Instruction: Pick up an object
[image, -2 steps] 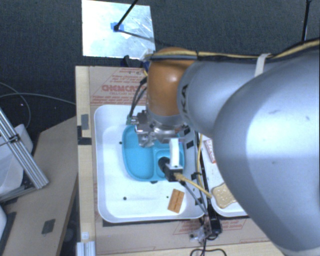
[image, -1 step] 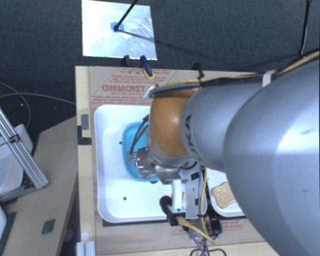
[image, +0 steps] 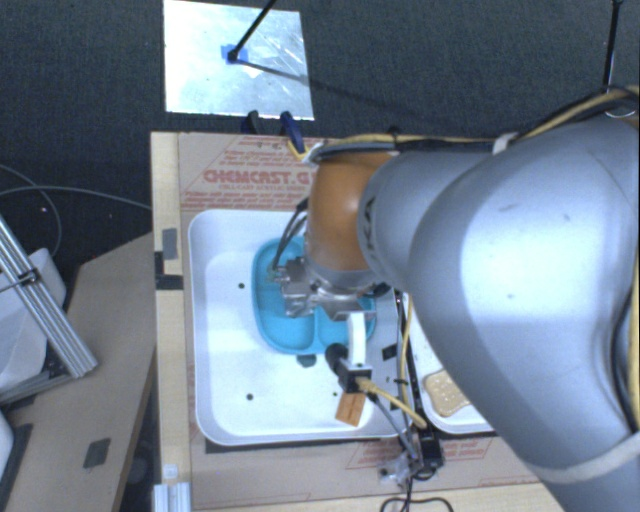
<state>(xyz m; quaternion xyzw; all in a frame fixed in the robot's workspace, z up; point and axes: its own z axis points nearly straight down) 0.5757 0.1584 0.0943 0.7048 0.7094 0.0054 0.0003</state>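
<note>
Blue dish (image: 272, 312) lying in left bin (image: 225, 400)

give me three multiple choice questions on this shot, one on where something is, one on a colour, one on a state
1. Where does the blue object lie?
A. in the left bin
B. on the dark floor
C. on the cardboard sheet, outside the bins

2. What colour is the small block near the front wall of the left bin?
A. green
B. tan-brown
C. purple

3. How does the arm stand relative to the blue object?
A. drawn back, clear of both bins
B. parked above the foil sheet at the top
C. reaching down over it, covering part of it

Answers:
1. A, as the blue object rests on the white floor inside the left bin's walls.
2. B, as the block shows a tan-brown face against the white bin.
3. C, as the orange band and the wrist below it overlap the blue object's right side.
</note>
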